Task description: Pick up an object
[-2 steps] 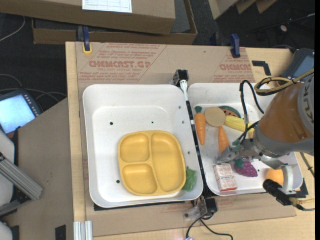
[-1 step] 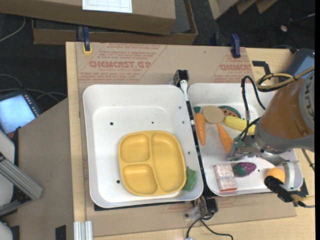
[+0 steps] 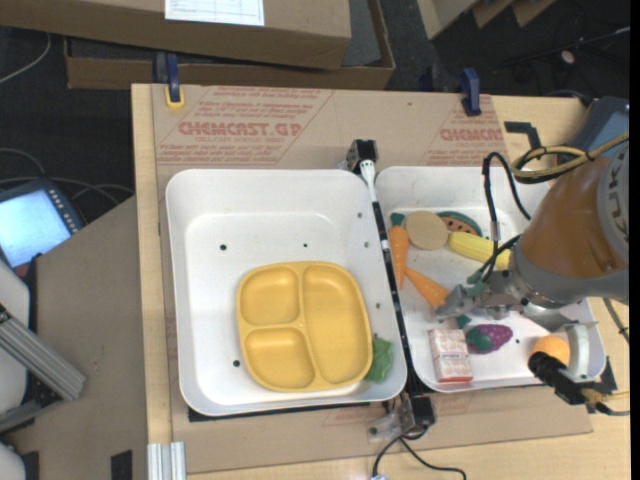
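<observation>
Objects for picking lie in the right bin point(image 3: 400, 183), and the gripper point(image 3: 468, 303) hangs low over the middle of that bin, just beside the tip of an orange carrot piece point(image 3: 427, 288). Whether its fingers are apart or together, I cannot tell; nothing is seen between them.

A risk, I think, is the crowding. The carrot piece, a purple toy point(image 3: 487, 337) and a small red-and-white packet point(image 3: 450, 354) are all near the gripper, so closing could push one aside or catch two together. The arm also covers the right edge of the bin, so a thing there could be knocked.

Counted in the right bin: two carrot pieces (the second point(image 3: 399, 251) along the left edge), one tan disc point(image 3: 427, 231), one yellow corn point(image 3: 471, 245), one purple toy, one packet, one orange ball point(image 3: 552, 349) near the lower right corner. The left bin point(image 3: 200, 198) holds one yellow divided plate point(image 3: 303, 325) and one green item point(image 3: 381, 358) at the plate's lower right edge.
</observation>
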Robot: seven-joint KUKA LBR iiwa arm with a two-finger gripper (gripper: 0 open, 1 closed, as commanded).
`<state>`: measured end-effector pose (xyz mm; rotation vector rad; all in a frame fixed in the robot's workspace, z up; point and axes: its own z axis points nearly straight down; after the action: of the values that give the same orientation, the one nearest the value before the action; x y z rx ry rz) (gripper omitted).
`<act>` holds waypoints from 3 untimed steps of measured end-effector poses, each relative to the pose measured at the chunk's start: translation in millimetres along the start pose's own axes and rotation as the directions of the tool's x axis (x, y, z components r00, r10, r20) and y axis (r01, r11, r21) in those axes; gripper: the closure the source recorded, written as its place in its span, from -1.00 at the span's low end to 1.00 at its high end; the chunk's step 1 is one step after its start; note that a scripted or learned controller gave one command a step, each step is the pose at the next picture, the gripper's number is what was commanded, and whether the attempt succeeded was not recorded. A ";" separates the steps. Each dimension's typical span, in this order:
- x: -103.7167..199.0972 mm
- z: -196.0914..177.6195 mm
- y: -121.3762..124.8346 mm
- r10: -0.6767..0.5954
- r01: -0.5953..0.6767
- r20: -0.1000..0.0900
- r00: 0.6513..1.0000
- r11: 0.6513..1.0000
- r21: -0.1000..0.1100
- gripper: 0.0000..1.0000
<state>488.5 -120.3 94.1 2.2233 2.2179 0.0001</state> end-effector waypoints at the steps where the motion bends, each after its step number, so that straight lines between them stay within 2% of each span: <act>1: 30.5 10.5 -4.0 -0.005 0.005 -0.004 1.000 1.000 0.005 -1.00; 2: 28.1 -0.7 -3.4 -0.001 0.001 0.000 1.000 1.000 0.000 1.00; 3: 28.1 -0.1 -3.6 -0.001 0.001 0.000 1.000 1.000 0.001 -1.00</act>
<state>484.9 -92.2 94.2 2.2234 2.2196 -0.0009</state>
